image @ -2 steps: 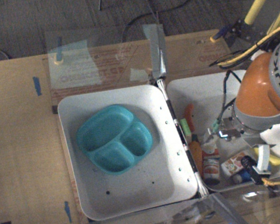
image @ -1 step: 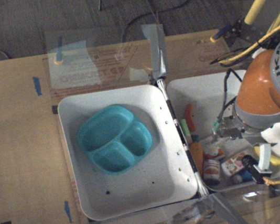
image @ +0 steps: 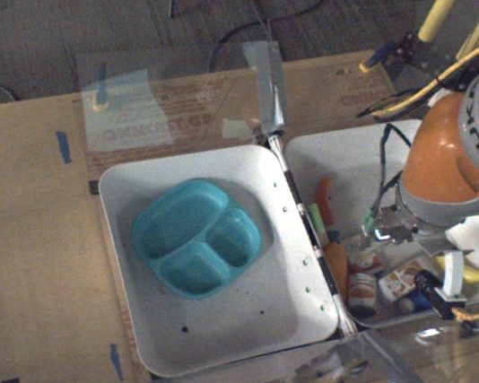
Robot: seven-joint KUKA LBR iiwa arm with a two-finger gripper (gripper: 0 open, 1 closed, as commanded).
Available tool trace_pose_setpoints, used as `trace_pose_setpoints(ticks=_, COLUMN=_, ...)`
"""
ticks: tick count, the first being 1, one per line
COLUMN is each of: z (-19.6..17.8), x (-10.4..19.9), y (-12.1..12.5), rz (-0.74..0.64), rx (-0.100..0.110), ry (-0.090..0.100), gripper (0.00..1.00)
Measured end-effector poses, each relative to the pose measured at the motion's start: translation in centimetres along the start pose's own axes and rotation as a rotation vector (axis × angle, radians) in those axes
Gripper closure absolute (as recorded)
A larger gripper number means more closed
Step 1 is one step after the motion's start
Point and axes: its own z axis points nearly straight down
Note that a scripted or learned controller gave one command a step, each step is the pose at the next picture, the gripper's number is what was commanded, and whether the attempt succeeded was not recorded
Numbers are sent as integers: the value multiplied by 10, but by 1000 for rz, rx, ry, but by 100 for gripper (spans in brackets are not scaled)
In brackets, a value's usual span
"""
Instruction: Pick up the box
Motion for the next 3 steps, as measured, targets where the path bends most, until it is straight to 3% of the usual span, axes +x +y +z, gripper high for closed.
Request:
trace_pose_setpoints(ticks=1, z=3, x=-6, y=8, rz=179, rx=11, ry=-3, gripper=100)
trace_pose_setpoints(ticks=2, z=-87, x=87, y=-23, rz=147, rx=39, ry=3, gripper=100)
trace_pose_setpoints(ticks=3, z=-123, x=62, y=-21, rz=638, rx=40, ry=-8, gripper=100)
